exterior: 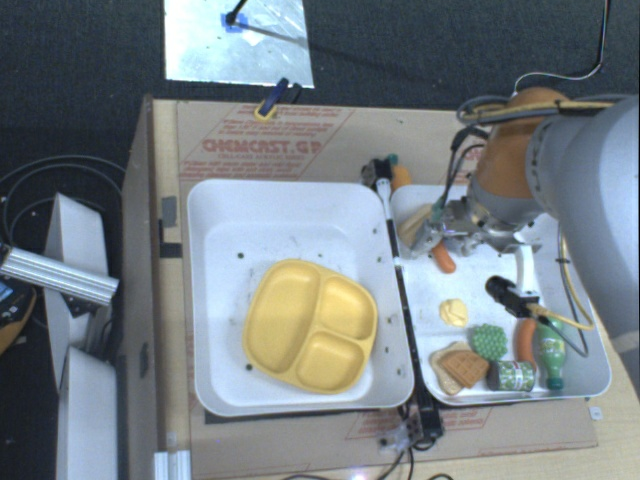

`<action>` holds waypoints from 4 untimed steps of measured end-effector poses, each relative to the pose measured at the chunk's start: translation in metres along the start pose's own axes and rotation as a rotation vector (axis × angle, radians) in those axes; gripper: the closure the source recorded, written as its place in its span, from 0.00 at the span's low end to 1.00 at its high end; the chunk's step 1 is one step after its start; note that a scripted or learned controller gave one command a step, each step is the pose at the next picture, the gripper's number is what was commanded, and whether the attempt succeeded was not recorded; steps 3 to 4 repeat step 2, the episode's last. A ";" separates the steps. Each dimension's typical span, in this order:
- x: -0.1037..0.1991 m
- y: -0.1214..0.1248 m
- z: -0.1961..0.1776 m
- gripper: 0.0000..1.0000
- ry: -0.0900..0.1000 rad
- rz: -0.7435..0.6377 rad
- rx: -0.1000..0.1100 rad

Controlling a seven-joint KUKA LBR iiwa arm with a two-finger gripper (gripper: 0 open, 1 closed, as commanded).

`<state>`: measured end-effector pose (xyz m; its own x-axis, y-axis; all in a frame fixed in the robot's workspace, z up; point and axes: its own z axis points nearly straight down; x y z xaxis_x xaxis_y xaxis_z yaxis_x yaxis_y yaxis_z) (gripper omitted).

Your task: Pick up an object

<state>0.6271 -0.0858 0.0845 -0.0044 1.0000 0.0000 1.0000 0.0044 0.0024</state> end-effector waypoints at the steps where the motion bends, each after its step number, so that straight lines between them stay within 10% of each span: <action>1: 0.000 0.001 -0.011 1.00 -0.001 -0.003 -0.002; 2: 0.068 -0.018 -0.101 1.00 0.001 -0.001 -0.002; 4: 0.068 -0.018 -0.101 1.00 0.001 -0.001 -0.002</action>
